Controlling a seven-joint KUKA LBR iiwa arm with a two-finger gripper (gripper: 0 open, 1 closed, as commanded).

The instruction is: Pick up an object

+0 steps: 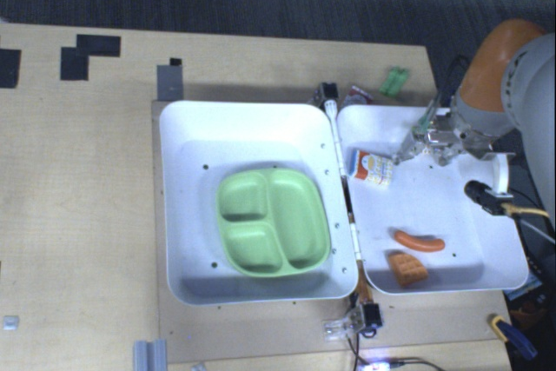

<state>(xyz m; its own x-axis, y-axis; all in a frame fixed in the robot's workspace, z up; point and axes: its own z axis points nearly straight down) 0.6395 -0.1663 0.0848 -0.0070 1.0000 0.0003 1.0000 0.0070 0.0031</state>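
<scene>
Two white bins sit side by side on the bench. Inside the left bin [187, 187] lies a green divided plate [273, 219] with three compartments. Spread across the right bin [499, 265] are a small white carton with red and orange print [373, 168] near its left wall, an orange-red hot dog [420, 241] lower down, and a brown bread-like chunk [407, 268] just below it. Above the bin's upper right part hangs the gripper [415, 141], near the carton but apart from it; I cannot tell how its hand is set
</scene>
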